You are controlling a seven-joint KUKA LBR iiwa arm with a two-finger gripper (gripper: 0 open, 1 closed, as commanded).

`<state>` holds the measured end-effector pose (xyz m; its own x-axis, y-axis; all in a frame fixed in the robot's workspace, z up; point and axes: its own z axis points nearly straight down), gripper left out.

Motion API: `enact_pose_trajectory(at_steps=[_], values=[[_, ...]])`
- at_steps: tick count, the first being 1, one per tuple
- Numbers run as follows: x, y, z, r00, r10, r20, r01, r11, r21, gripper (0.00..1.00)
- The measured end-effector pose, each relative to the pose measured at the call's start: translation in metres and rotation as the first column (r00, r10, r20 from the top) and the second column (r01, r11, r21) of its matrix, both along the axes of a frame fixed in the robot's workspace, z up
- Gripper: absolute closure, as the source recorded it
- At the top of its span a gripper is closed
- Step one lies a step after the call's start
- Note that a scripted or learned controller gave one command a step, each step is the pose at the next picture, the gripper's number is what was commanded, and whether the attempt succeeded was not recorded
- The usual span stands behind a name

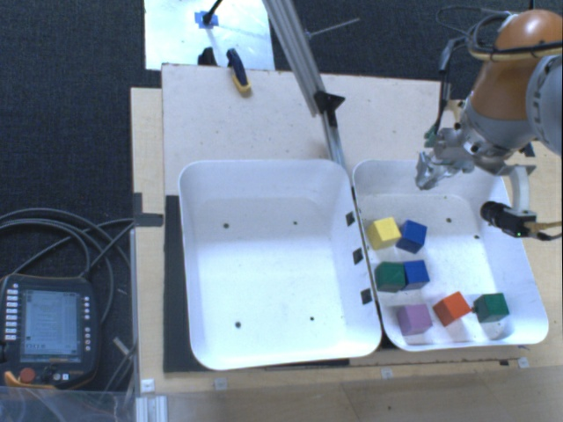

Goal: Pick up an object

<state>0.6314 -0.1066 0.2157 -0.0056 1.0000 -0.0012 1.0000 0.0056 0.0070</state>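
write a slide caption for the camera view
KUKA arm's hand hovers over the far end of the right bin, which holds seven coloured blocks, beside the left bin.

The gripper (428, 176) hangs over the right bin's (524, 275) far edge; seven coloured cubes lie toward that bin's near side.

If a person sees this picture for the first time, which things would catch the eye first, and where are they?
First, the bright cubes in the right bin: a yellow cube beside a blue cube, with an orange cube and a purple cube nearer the front edge. Next, the arm's orange band at the upper right, with the end effector hanging over the bin's far edge.
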Motion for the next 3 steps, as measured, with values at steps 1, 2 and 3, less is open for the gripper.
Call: enact_pose_trajectory(at_steps=[1,2,3], values=[[0.015,0.062,0.012,1.0,0.006,-0.002,-0.006,1.0,0.004,1.0],[0.016,0.115,0.026,1.0,0.006,-0.003,-0.006,1.0,0.004,1.0],[0.032,0.169,0.038,1.0,0.006,-0.002,-0.006,1.0,0.004,1.0]])
